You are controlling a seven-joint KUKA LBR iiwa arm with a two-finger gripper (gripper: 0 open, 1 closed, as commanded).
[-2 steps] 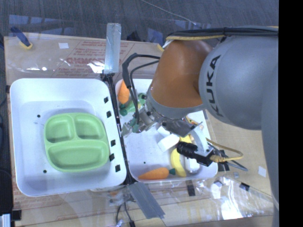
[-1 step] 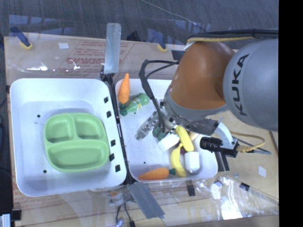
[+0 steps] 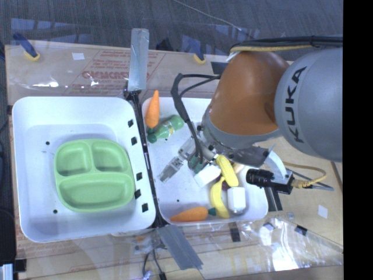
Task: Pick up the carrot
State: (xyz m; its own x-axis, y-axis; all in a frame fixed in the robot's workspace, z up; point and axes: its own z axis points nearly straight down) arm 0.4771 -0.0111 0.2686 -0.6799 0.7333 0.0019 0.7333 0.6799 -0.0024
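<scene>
Along the near edge of the right white plastic bin [image 3: 175, 206] lies a long orange carrot [image 3: 189, 214], its axis running along that edge, green end toward the curved yellow banana [image 3: 220, 196]. Mid-bin, the metal two-finger gripper [image 3: 170, 170] hangs with jaws slightly apart, holding nothing. A second orange carrot [image 3: 152, 111] leans in the far left corner, beside a green bottle-shaped toy [image 3: 165, 128]. The left bin [image 3: 23, 156] carries a green compartment tray [image 3: 93, 174].

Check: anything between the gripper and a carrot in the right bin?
Nothing visible. The gripper sits over bare floor of the right bin. One carrot lies at the far edge by a green bottle, another carrot at the near wall.
</scene>
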